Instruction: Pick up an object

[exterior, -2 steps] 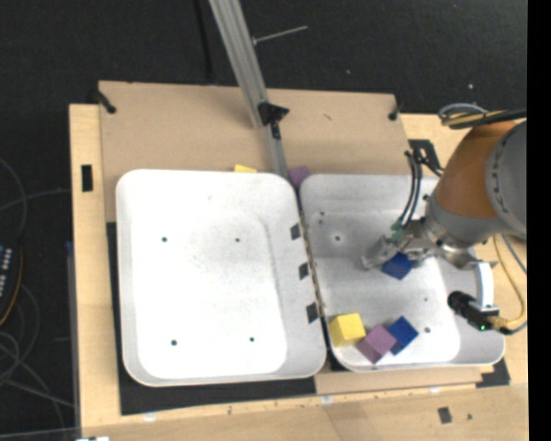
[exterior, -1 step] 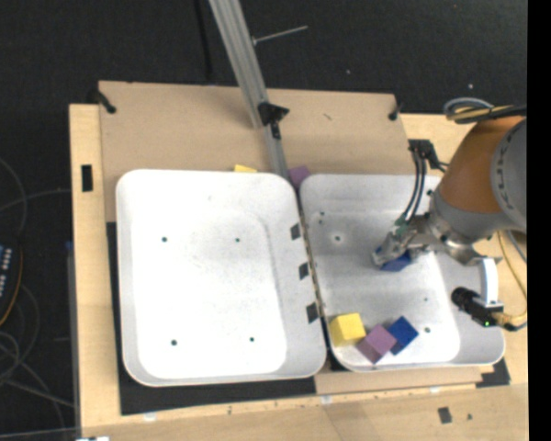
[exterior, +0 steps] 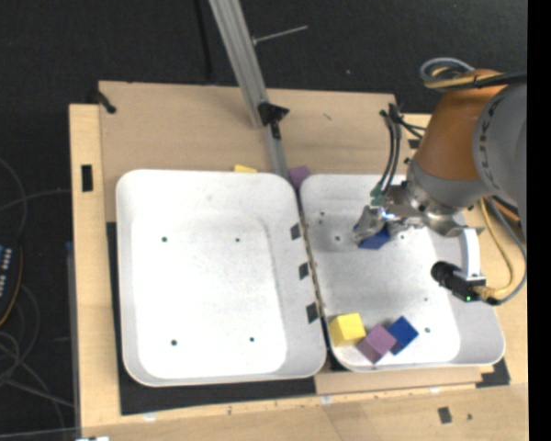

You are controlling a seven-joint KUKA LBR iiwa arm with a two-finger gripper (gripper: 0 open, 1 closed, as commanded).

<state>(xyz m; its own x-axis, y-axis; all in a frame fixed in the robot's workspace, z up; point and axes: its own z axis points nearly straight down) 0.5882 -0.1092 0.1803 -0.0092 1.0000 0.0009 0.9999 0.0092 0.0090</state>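
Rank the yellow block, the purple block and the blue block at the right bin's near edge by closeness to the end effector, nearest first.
Measured from the end effector, in the camera view:
1. Yellow block, at the near-left corner of the right bin.
2 and 3. Blue block and purple block, touching each other just right of the yellow one; too close to call.

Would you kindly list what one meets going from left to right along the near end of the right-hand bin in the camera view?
Yellow cube → purple block → blue block, all lying in the right white bin.
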